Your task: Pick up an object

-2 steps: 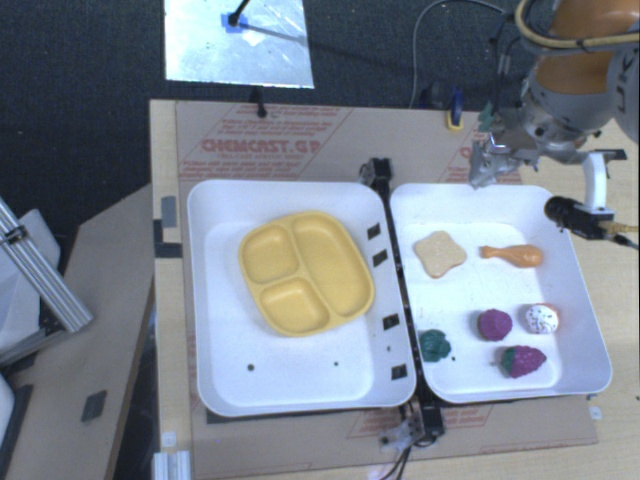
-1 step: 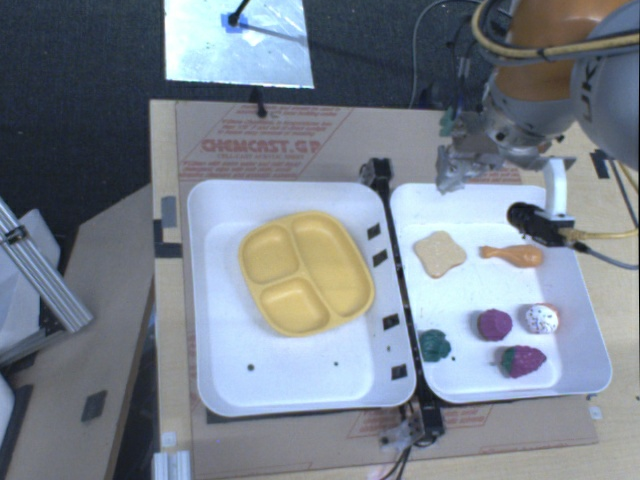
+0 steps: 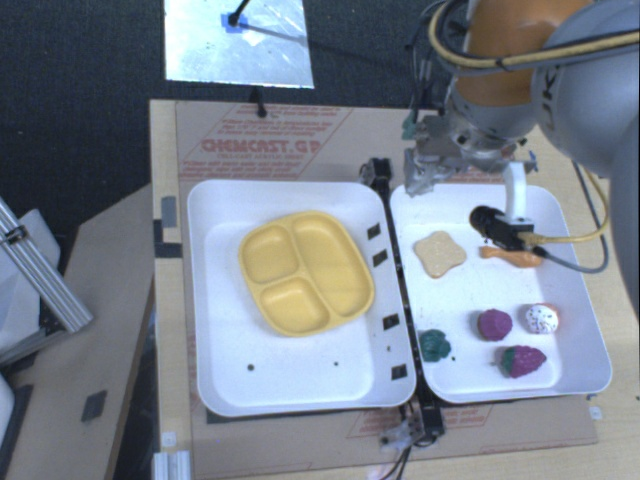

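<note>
The right bin (image 3: 575, 298) holds several small toy foods. A beige toast-shaped piece (image 3: 440, 254) lies near its back left, and an orange piece (image 3: 512, 257) lies to the right of it. Toward the front are a purple lump (image 3: 493, 324), a white speckled ball (image 3: 541, 319), a green lump (image 3: 433, 345) and a magenta strawberry (image 3: 523, 360). My gripper (image 3: 428, 171) hangs over the back left corner of the right bin, behind the toast piece and apart from it. Nothing shows in its grasp.
A yellow divided plate (image 3: 305, 271) lies in the left bin (image 3: 215, 368). A black and white fitting (image 3: 503, 218) with a yellow cable hangs off the arm over the right bin's back. A shiny metal sheet (image 3: 238, 28) lies behind the bench.
</note>
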Available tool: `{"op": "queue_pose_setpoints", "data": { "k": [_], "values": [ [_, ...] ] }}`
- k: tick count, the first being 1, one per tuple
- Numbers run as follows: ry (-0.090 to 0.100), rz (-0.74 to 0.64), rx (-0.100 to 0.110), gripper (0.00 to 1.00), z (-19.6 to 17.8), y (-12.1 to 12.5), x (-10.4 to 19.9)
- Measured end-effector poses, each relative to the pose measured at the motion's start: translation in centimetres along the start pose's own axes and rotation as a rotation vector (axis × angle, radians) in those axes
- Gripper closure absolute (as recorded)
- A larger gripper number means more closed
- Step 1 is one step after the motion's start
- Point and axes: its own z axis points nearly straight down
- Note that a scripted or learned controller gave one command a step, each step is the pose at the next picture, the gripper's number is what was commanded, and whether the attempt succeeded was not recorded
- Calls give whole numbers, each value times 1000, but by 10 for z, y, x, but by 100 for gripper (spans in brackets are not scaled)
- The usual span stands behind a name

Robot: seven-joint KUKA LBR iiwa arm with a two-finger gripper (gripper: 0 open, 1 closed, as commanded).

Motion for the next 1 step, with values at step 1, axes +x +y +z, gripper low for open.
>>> {"op": "queue_pose_setpoints", "data": {
  "k": [1],
  "values": [
    [1,-1,2,100,24,-10,53]
  ]
}}
